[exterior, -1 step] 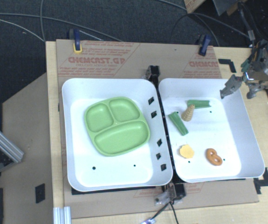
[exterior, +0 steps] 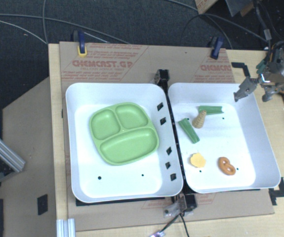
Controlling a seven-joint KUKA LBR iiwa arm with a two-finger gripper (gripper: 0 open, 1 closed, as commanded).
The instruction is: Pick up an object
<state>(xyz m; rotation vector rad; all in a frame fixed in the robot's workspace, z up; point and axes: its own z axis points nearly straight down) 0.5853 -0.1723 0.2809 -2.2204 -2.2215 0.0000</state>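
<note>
From above, the gripper (exterior: 255,89) hangs over the right bin's (exterior: 260,147) far right rim, fingers spread wide, holding nothing. In that bin lie two green sticks (exterior: 188,130), a cone (exterior: 199,118), a yellow disc (exterior: 197,160) and a pretzel (exterior: 226,166). The left bin (exterior: 80,147) holds a green plate (exterior: 124,132).

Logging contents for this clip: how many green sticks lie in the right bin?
2. One green stick lies near the right bin's far side, beside a tan cone; the other green stick lies slantwise near the divider. None looks hidden.
</note>
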